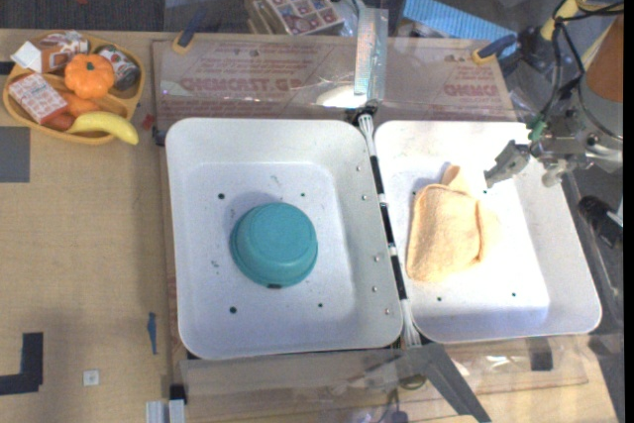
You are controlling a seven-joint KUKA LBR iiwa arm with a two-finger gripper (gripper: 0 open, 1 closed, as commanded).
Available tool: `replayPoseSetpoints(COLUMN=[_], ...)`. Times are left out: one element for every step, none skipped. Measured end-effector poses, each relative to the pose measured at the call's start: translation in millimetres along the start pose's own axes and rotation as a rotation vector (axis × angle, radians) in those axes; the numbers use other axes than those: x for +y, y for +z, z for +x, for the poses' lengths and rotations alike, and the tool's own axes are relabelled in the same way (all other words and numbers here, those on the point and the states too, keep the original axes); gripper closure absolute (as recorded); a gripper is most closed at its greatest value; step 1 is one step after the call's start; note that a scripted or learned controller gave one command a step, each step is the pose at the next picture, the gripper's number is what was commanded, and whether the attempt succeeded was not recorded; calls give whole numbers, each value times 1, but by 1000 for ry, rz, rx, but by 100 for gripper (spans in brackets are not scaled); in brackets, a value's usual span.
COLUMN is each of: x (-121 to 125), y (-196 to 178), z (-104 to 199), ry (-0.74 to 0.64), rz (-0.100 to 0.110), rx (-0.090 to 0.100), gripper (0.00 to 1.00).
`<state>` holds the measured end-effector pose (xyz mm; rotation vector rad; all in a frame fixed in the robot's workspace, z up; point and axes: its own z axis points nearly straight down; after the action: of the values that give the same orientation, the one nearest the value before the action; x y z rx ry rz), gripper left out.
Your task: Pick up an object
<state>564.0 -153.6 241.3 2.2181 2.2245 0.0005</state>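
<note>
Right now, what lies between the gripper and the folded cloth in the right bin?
Nothing but bare white bin floor: in the camera view the gripper hangs just up and right of the cloth, inside the right bin.

Grey arm (594,129) with orange band, black cables, slim grey fingers (503,165).

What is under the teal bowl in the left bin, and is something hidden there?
The teal bowl lies upside down on the white floor of the left bin. Around it, bare floor with small dark holes shows. Whatever may sit beneath the bowl is covered and cannot be seen.
</note>
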Motion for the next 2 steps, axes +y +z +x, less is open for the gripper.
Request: replayPoseSetpoints(x=[-16,-24], y=[132,148], z=[-4,-7], ry=[30,-69], rz=[0,-18], rx=[0,-1], gripper=[0,0])
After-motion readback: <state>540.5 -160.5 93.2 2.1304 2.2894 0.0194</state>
